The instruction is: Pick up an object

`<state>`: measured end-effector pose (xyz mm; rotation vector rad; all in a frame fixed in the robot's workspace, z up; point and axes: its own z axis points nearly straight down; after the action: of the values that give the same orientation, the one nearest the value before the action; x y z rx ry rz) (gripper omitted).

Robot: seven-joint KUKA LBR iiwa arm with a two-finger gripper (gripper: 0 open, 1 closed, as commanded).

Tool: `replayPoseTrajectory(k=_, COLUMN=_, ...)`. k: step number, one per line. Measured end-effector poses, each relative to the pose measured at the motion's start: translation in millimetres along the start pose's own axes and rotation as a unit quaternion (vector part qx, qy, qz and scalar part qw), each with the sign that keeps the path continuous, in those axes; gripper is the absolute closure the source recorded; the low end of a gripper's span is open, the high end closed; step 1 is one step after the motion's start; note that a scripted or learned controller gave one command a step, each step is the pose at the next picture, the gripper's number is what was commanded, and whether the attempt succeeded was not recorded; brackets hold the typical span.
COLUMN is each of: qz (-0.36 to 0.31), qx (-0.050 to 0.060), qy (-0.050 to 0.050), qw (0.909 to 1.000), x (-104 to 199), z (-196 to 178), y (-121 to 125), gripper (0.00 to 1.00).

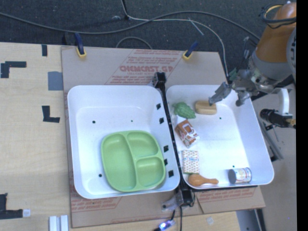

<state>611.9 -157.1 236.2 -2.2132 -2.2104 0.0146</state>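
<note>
Camera view: the gripper [228, 94] hangs open over the right bin [250, 134], one finger just beside the bread roll [205, 108].

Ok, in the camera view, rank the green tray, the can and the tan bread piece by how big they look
1. Green tray, by far the largest.
2. Bread piece and can look about alike, so I won't rank them; the can also sits nearer the camera.
</note>
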Motion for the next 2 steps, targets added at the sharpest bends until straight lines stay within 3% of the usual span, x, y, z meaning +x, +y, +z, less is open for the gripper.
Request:
replayPoseTrajectory(k=1, qz=-0.002, qx=-0.006, qy=-0.001, qw=1.0000, x=1, z=-7, y=2, gripper=0.00)
replayPoseTrajectory(k=2, qz=-0.001, qx=-0.004, qy=-0.001, qw=1.0000, x=3, z=58, y=6, gripper=0.00)
